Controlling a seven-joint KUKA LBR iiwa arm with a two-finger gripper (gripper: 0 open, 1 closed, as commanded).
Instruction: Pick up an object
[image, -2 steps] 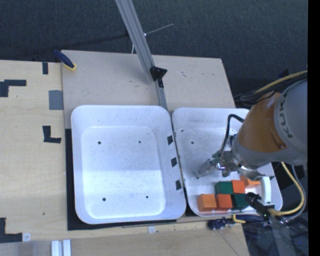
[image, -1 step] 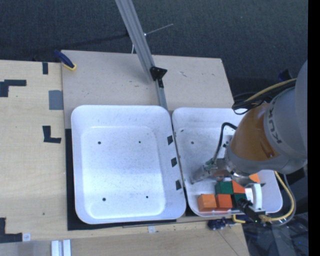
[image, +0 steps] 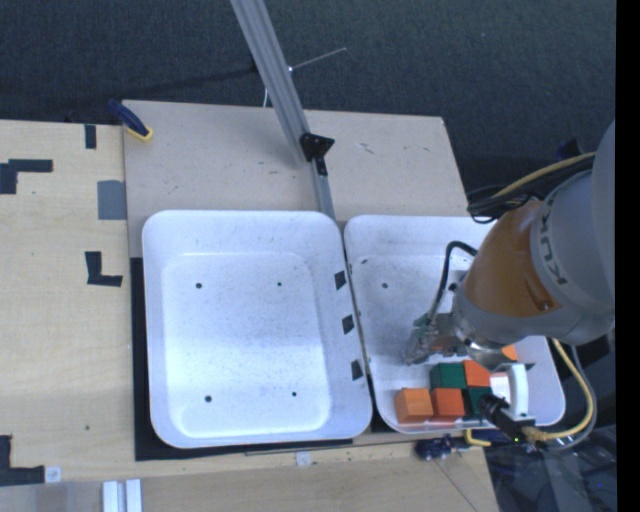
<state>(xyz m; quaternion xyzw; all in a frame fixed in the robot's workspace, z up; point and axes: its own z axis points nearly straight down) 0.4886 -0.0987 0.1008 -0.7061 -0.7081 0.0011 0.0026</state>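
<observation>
Bins (image: 240, 330): white plastic, smooth, speckled dark
Bench (image: 60, 300): pale wood, matt
Blocks (image: 413, 404): matt orange and green
Pole (image: 280, 75): grey metal

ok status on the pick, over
Gripper low in the right bin, nothing seen held. Orange blocks and green block clustered at the bin's near edge, beside the wrist. Arm covers part of the pile.

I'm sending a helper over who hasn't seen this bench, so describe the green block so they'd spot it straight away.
Find the right-hand white bin, under the grey arm. Near its front edge sits a cluster of blocks; the green block is the only green one, behind the orange blocks.
</observation>
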